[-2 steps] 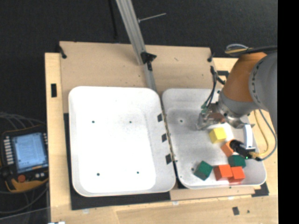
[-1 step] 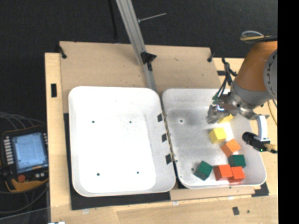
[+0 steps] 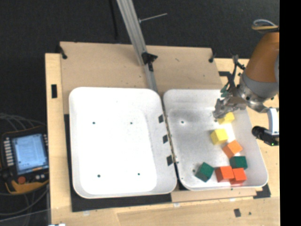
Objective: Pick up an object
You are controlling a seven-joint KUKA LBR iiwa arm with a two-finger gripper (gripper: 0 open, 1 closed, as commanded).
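Gripper low over a yellow block, upper right of right bin; grasp not confirmed.
Left bin (image 3: 84, 140) bare; right bin (image 3: 188, 140) holds green cube (image 3: 204, 172), yellow cube (image 3: 218, 136), orange blocks (image 3: 230, 173) lower right. Gripper (image 3: 222, 111) sits just beside yellow block (image 3: 227, 118); opening can't be told. Best: centre over it, descend straight, close squarely.

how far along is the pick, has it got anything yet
Done: the arm has reached into the right bin, and its hand sits low over a yellow block near the far wall. In hand: nothing visibly lifted; whether that block is gripped cannot be told from this angle. Left: secure one block and raise it. The other yellow block and the orange, green and red blocks lie untouched nearer the front.
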